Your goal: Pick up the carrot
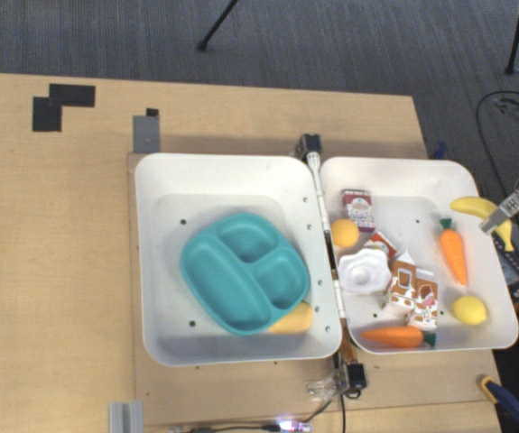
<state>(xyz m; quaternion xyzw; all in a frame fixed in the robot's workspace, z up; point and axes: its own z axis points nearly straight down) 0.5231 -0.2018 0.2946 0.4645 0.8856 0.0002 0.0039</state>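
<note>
Two white bins sit side by side, the right bin (489, 332) crowded with toy food; a carrot (454, 253) lies near its right wall beside a banana (476, 207), where the gripper (512, 207), its opening impossible to tell, could grab the banana instead.

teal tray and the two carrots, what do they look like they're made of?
Teal tray: looks like moulded plastic, matte, uniform colour, rounded compartment ridges.
Carrot by the right wall and carrot at the near edge: likely toy plastic, smooth, flat saturated orange, green tops. Soft or hard can't be told from this view.
</note>
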